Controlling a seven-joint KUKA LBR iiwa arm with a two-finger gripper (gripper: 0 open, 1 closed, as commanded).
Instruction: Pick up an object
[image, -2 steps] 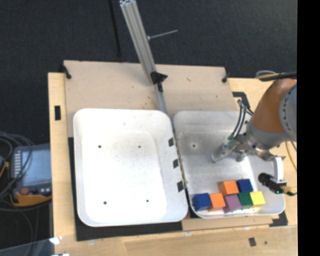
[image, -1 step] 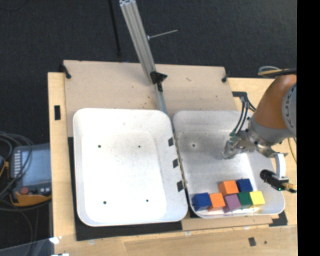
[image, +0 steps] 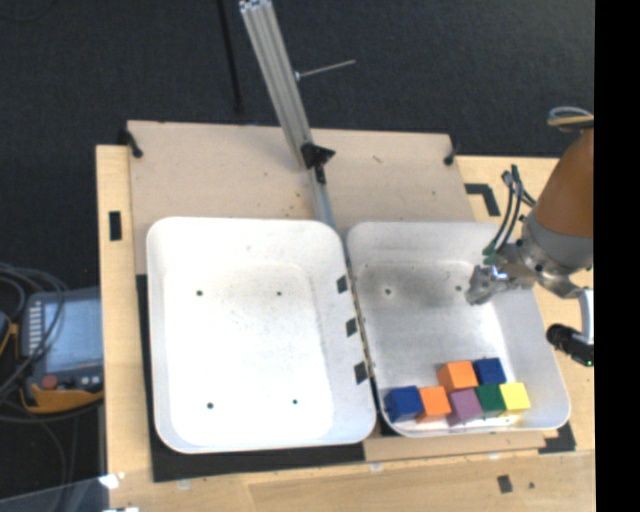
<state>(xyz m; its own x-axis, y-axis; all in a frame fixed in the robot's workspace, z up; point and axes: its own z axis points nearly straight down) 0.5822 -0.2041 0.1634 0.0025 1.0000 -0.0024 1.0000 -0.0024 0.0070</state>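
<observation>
Several small coloured blocks lie bunched along the near edge of the right bin (image: 400, 250): a blue block (image: 403, 401), an orange block (image: 435, 401), a purple block (image: 466, 404), a green block (image: 491, 398), a yellow block (image: 515, 396), and behind them a second orange block (image: 459, 375) and a second blue block (image: 489, 371). My gripper (image: 483, 284) hangs over the right bin's far right part, well behind the blocks. Nothing shows between its fingers.
The left bin (image: 170, 300) sits beside the right one, with small black clips along the shared edge. A slanted metal pole (image: 285, 95) rises from the back of the bench. A handheld controller (image: 60, 345) with cables lies off the bench at left.
</observation>
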